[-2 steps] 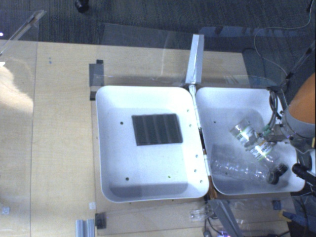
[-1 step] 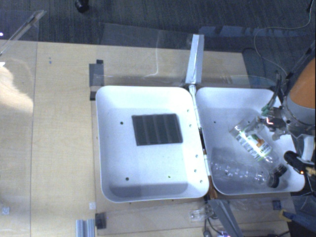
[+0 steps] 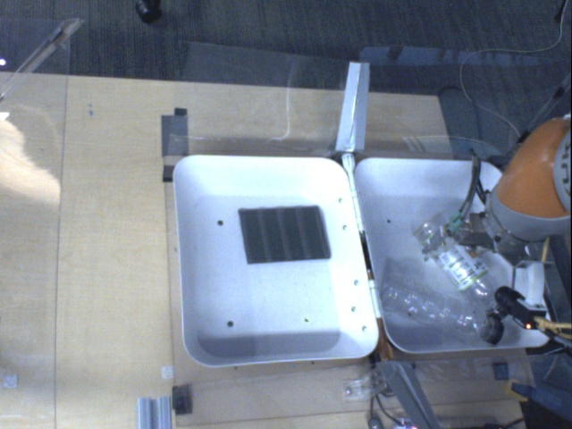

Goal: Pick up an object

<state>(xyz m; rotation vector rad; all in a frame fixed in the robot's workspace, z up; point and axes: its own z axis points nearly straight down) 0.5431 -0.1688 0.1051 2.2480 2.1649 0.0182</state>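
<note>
A clear plastic bottle point(image 3: 450, 256) lies tilted in the right bin point(image 3: 393, 195), towards its right side. My gripper point(image 3: 471, 233) hangs right over the bottle's upper right end, below the orange band of the arm point(image 3: 536, 179). Whether it touches the bottle is unclear. A second piece of clear crumpled plastic point(image 3: 427, 304) rests near the front of the same bin. In the left bin point(image 3: 201, 239), a dark ribbed rectangular pad point(image 3: 284, 234) lies flat near the middle.
A metal divider strip point(image 3: 353, 105) rises at the back between the two bins. Wooden bench point(image 3: 89, 239) extends to the left of the bins. Cables and brackets crowd the front right corner point(image 3: 527, 391).
</note>
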